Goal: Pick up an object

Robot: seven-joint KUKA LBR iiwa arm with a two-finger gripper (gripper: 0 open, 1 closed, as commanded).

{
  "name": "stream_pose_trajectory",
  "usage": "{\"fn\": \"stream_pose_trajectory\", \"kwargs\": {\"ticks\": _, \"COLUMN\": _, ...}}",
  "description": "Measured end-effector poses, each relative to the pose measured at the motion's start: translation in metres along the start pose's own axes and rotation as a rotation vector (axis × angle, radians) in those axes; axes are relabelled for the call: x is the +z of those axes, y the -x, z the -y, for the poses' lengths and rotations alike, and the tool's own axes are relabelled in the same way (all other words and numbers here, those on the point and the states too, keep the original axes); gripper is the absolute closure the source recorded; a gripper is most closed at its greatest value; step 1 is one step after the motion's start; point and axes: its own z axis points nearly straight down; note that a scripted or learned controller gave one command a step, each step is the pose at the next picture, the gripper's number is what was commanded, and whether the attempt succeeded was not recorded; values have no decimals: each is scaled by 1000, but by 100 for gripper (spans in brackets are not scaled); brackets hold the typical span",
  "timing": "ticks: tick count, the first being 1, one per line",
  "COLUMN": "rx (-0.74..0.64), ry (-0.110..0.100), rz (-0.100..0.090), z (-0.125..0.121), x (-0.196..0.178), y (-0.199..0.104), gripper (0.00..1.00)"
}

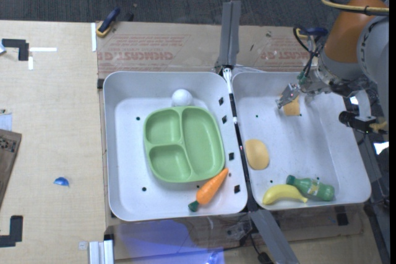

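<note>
My gripper [289, 97] is over the far part of the right bin [346, 151], with the arm reaching in from the right. It is shut on a small tan block [292, 108] that shows just below the fingertips. On the right bin's floor lie a yellow-tan oval object [257, 154] near the left wall, a yellow banana [283, 195] and a green bottle [312, 188] at the front. The left bin [124, 133] holds a green divided plate [184, 144], a white ball [182, 96] behind it and an orange carrot [211, 188] at the plate's front right.
A grey divider post [230, 34] rises behind the seam between the bins. The arm's orange band [349, 34] and cables hang over the right bin's far right corner. A cardboard sheet [167, 49] lies behind the bins.
</note>
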Motion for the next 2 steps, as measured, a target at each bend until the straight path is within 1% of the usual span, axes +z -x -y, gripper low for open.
{"fn": "stream_pose_trajectory", "kwargs": {"ticks": 1, "rx": -3, "ry": 2, "rz": 3, "z": -1, "x": -10, "y": 0, "gripper": 100}}
{"fn": "stream_pose_trajectory", "kwargs": {"ticks": 2, "rx": 9, "ry": -2, "rz": -2, "z": -12, "x": -101, "y": -65, "gripper": 100}}
